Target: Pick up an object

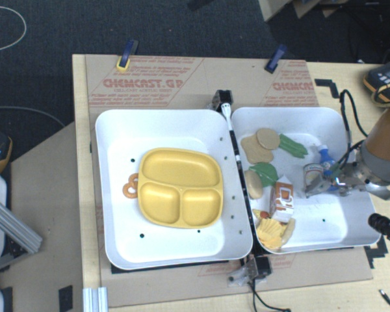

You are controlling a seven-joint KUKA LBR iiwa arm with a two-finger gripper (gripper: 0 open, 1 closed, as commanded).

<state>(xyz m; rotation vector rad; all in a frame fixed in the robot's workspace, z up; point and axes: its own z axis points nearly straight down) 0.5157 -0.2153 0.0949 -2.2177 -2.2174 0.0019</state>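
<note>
The right bin (325,229) holds several small items. Two tan round pieces (260,144) lie at its far left, with a green piece (292,146) beside them and a green leaf shape (265,172) below. A small blue item (324,155) lies mid-bin. A white and orange packet (283,200) and a yellow snack bag (273,231) sit near the front left. My gripper (315,179) hangs low over the bin's middle, just below the blue item and right of the packet. The arm (382,153) reaches in from the right.
The left bin (110,174) holds a yellow divided plate (180,187) and a small orange ring (130,187) by the plate's left edge. A black divider bar (237,168) runs between the bins. Clamps (125,55) hold the cardboard at the back.
</note>
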